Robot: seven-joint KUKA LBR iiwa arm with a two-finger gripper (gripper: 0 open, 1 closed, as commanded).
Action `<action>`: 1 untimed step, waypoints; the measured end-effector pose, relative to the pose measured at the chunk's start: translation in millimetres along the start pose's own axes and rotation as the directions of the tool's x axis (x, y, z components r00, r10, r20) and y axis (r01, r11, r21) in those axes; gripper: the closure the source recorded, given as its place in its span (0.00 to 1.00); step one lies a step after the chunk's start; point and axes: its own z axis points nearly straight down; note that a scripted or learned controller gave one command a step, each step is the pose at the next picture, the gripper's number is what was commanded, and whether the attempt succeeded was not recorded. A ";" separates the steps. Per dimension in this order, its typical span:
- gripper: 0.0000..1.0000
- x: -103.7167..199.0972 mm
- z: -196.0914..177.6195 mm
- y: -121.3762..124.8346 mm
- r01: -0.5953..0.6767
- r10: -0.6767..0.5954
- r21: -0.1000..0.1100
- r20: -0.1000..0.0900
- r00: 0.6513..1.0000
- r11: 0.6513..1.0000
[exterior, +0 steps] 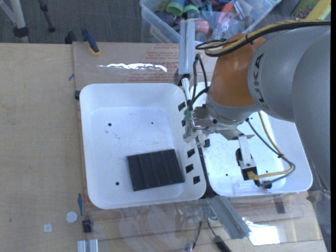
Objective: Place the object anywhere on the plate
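Camera view has the big grey arm (294, 62) taking up the right side, orange band (236, 77) sitting over the seam between the two bins. The left bin (105, 101) has a dark ribbed rectangular plate (156, 169) lying flat near its lower right corner. The right bin (294, 167) is mostly covered by the arm. The gripper (202, 133) is tucked under the wrist right by the divider, honestly can't tell what its jaws are doing, and can't make out the object itself

left bin (100, 140): open floor | black plate (155, 169) near front | arm (273, 77) over right bin (299, 161)
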 end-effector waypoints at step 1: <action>1.00 41.8 40.9 -24.6 -0.046 0.046 -0.001 0.001 0.999 0.999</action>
